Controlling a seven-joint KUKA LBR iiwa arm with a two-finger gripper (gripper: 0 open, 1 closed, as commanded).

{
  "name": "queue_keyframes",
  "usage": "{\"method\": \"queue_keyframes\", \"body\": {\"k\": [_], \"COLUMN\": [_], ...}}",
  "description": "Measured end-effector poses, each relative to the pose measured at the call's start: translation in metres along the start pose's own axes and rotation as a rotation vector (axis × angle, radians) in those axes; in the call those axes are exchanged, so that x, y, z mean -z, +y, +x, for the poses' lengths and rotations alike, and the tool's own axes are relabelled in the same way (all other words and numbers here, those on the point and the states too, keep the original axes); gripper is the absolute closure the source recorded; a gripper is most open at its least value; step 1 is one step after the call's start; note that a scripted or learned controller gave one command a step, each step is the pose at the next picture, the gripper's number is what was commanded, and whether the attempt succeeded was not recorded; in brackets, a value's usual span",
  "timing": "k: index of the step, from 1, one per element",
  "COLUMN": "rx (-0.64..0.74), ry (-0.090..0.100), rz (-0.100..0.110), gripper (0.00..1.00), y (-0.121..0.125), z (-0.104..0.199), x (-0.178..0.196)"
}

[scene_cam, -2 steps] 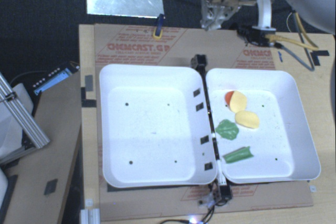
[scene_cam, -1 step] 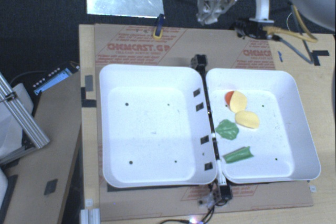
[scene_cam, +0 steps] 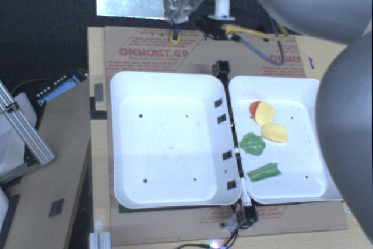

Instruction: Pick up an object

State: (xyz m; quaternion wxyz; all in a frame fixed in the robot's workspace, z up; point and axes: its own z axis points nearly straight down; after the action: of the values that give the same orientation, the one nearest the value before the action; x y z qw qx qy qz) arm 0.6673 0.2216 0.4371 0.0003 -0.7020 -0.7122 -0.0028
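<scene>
Two white bins side by side on the cardboard bench sheet; left bin [scene_cam: 163, 143] carries nothing visible, right bin [scene_cam: 291, 189] carries all the objects. Objects clustered in the right bin's left half: a yellow piece [scene_cam: 265, 112] with a red-orange bit [scene_cam: 254, 108] touching its left edge, a second yellow piece [scene_cam: 274, 133] just below, a green leafy piece [scene_cam: 252, 143] beside it to the left, a green pod-shaped piece [scene_cam: 264, 171] nearer the front wall. All lie flat on the bin floor, none lifted.

Progress: nothing picked yet, judging from the layout. No object is off the floor, none is near the tool. The whole job looks left: travel over the right bin, descend, close, lift.

Gripper [scene_cam: 176, 13] sits high at the top of the view, above the cardboard behind the left bin, well apart from every object. Fingers [scene_cam: 175, 9] point down and look drawn close together, a narrow gap at most; the area is blurred, so that reading is soft. Nothing between them, nothing touched. A small yellow-and-blue marker [scene_cam: 174, 38] lies on the cardboard just under the tips; whether it touches them is unclear.

Arm body [scene_cam: 326, 3] bulks across the upper right, overhanging the right bin's far corner.
</scene>
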Motion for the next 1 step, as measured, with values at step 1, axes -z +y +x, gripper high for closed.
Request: {"method": "queue_keyframes", "body": {"k": [1], "rx": [-0.016], "ry": [-0.006], "rz": [0.005], "gripper": [1.0], "y": [0.0003], "z": [-0.055], "x": [-0.0506]}}
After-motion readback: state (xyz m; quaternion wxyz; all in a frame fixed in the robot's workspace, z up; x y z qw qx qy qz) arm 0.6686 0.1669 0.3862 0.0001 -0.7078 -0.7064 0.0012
